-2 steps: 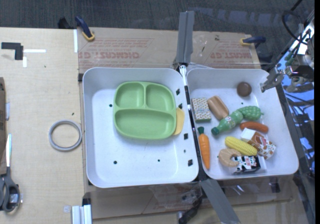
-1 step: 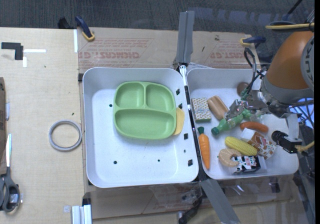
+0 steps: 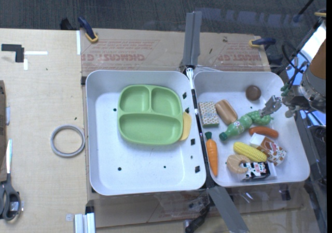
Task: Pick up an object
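Metal two-finger gripper (image 3: 272, 105) hovers above green plastic toy bottle (image 3: 244, 124) in right white bin (image 3: 298, 138); finger state unclear, nothing held.

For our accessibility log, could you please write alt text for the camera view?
A metal claw hovers over the right white bin of toy food, just above a green plastic bottle. The left white bin holds a green divided plate.

Arm (image 3: 317, 66) cut off at right edge.

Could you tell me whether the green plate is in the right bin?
No, the green plate lies in the left bin, with the toy food in the right one.
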You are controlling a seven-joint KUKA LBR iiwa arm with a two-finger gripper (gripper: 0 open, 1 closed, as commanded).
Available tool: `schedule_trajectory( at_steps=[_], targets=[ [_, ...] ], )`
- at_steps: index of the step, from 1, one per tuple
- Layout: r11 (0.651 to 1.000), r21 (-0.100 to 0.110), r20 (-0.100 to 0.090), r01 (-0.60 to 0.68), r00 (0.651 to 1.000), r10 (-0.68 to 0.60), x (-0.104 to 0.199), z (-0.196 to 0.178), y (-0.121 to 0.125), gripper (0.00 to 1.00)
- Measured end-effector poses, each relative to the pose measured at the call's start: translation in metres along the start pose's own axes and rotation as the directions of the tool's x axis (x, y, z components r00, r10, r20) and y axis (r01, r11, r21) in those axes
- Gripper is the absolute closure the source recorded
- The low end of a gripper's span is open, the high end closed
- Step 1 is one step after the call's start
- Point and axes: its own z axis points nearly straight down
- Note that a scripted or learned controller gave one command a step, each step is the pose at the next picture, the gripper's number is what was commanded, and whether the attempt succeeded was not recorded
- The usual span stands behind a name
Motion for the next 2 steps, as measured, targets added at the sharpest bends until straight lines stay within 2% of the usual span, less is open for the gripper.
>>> schedule_trajectory(
  at_steps=[1, 2],
  targets=[
    [0.996, -0.009, 0.003, -0.089, 0.996, 0.089, 0.01, 0.068, 0.004, 0.0],
    [0.976, 0.0, -0.002, -0.217, 0.976, 0.217, 0.08, 0.049, 0.009, 0.0]
  ],
)
